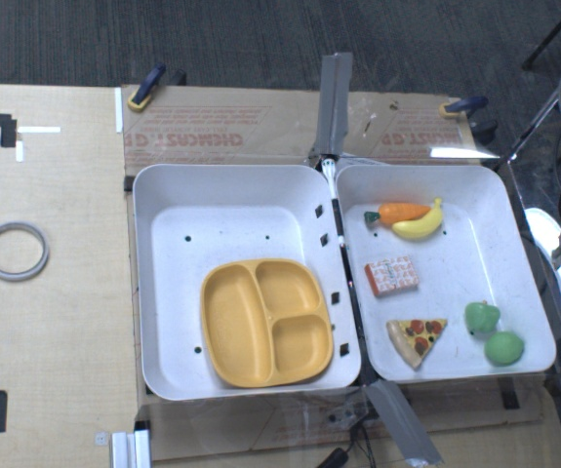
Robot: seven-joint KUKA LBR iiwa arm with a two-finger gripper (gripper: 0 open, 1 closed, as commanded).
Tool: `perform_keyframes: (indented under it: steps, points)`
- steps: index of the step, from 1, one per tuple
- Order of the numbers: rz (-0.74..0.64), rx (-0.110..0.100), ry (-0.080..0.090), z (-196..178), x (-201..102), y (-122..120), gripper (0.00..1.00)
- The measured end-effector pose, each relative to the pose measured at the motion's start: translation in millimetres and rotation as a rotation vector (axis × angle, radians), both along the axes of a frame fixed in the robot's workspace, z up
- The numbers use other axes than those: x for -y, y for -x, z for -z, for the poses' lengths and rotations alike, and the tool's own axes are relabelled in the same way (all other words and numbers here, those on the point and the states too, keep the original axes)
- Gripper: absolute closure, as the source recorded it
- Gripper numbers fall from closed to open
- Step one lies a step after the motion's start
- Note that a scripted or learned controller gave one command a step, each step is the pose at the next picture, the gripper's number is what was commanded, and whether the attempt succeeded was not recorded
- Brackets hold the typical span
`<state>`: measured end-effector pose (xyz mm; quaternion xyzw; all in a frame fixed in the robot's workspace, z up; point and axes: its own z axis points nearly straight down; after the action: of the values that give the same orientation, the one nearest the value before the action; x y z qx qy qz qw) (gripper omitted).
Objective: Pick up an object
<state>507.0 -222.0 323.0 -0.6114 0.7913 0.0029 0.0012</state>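
Observation:
The right bin (502,213) holds several toy foods. A yellow banana (420,222) lies at its back beside an orange carrot (401,212), the two touching. A small pink-and-white box (391,276) sits near the bin's middle left. A pizza slice (416,338) lies toward the front. Two green pieces rest at the front right: a green pepper (481,316) and a round green fruit (503,348).
The left bin (163,261) holds a yellow divided plate (265,322) with three compartments. A roll of tape (13,250) lies on the wooden bench at far left. Brown cardboard (221,130) runs behind both bins, held by blue clamps (147,87).

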Motion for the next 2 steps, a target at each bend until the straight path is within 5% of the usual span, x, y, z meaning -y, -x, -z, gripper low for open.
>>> perform_keyframes:
  steps: [2]
  points:
    - [-0.632, 0.005, -0.002, -14.8, -8.1, 22.7, 1.0]
